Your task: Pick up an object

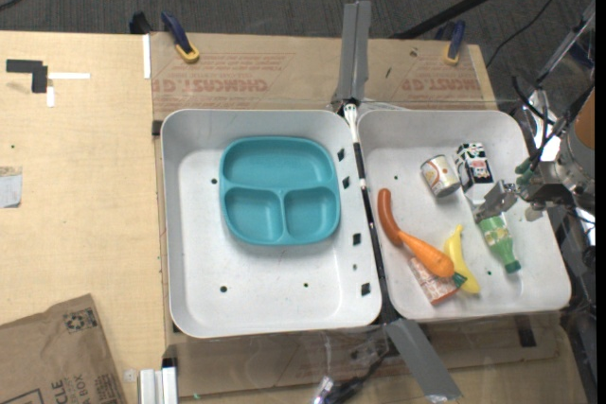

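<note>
From above, the gripper [504, 200] hovers at the right bin's [402, 132] right side, directly over the green bottle [499, 241] lying there. Whether it grips the bottle cannot be told.

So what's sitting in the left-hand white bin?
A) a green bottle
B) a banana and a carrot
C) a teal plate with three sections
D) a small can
C: the teal divided plate lies alone in the left bin, while the banana, carrot, green bottle and can all lie in the right bin.
</note>
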`<state>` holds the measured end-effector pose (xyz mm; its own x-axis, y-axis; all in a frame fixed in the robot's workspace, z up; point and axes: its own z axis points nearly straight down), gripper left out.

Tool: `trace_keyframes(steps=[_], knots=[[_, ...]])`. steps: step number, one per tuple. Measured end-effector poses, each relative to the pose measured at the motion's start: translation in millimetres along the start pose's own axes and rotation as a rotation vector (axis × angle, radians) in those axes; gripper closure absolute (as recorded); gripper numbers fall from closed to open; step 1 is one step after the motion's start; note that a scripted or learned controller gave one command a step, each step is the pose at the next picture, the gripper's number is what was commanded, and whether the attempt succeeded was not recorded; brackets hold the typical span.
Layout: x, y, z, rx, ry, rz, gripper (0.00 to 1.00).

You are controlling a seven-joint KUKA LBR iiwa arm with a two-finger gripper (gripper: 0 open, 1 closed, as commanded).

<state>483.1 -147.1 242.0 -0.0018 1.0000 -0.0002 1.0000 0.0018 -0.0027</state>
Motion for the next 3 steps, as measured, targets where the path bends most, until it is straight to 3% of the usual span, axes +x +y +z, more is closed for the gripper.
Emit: trace_keyframes(steps=[1, 2, 3], knots=[[9.9, 49.8, 150.2, -0.002, 0.000, -0.064, 0.00], [14.0, 118.6, 150.0, -0.003, -0.001, -0.102, 0.00], [13.3, 118.8, 141.0, -0.004, -0.001, -0.099, 1.00]])
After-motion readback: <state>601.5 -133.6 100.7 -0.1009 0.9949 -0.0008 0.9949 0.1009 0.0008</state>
